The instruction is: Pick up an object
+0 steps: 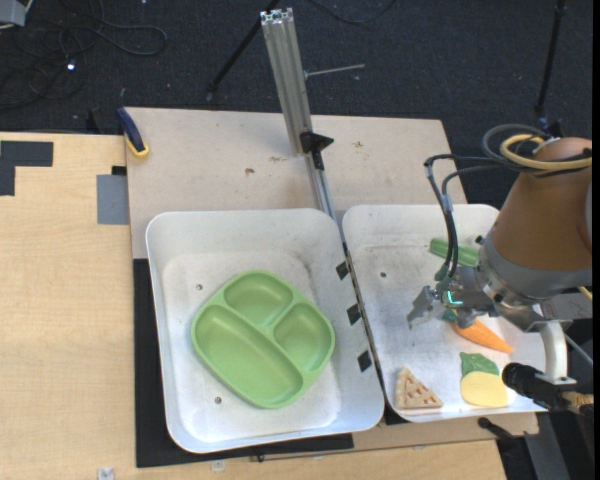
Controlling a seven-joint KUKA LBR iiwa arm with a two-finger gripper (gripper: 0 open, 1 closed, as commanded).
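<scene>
Camera view: grey two-finger gripper (432, 306) low in right white bin (380, 238), fingers spread, nothing pinched; orange plastic carrot (486, 337) just beside it. Pick not yet done.

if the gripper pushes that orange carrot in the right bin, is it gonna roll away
Probably somewhat: the carrot looks tapered and rounded, so it may curve rather than roll straight. It looks like smooth plastic, so possibly slippery. The bin's shallow wall should stop it.
</scene>
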